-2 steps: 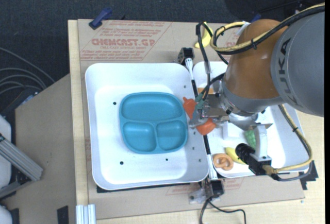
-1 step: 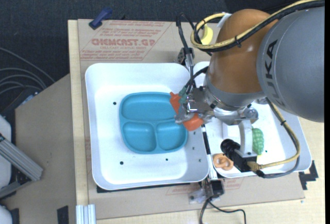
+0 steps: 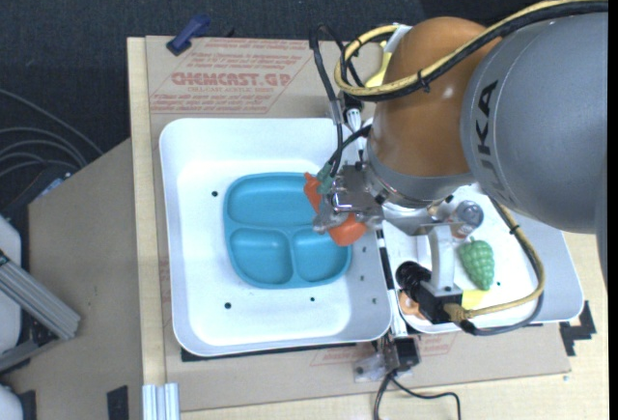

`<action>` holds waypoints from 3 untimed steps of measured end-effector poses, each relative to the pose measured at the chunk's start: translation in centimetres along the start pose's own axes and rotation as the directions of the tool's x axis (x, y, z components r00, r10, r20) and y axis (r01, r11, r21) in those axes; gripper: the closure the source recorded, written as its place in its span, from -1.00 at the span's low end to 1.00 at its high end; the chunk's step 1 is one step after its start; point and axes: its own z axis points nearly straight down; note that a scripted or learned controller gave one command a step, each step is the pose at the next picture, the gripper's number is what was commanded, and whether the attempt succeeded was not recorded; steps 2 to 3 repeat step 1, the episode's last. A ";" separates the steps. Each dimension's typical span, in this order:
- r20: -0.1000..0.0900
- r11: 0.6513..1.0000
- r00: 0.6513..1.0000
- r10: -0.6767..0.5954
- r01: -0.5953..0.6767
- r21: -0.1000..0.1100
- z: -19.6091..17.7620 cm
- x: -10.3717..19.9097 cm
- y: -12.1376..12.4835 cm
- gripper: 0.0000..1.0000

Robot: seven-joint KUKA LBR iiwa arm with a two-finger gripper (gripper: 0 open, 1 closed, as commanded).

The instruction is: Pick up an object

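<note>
A blue divided plate (image 3: 275, 239) lies in the left white bin (image 3: 193, 215). My gripper (image 3: 333, 208) hangs over the plate's right edge, close to the wall between the two bins. Orange pieces (image 3: 346, 232) show just above and just below the gripper's metal tip, right at the plate's rim; whether they are held is hidden by the wrist. A bumpy green object (image 3: 476, 261) lies in the right bin (image 3: 560, 297), with a small yellow piece (image 3: 474, 299) just below it. The big grey and orange wrist covers most of the right bin.
A peach-coloured thing (image 3: 411, 308) peeks out at the right bin's front left corner. A cardboard sheet with red print (image 3: 232, 80) lies behind the bins, with a blue clip (image 3: 186, 35) at its back edge. Cables trail on the dark floor at the left.
</note>
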 end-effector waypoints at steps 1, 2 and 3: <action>0.000 1.000 1.000 0.000 0.000 0.005 5.0 8.8 -0.1 1.00; 0.000 1.000 1.000 0.000 0.000 0.005 5.0 8.8 -0.1 1.00; 0.000 1.000 1.000 0.000 0.000 0.005 5.0 8.8 -0.1 1.00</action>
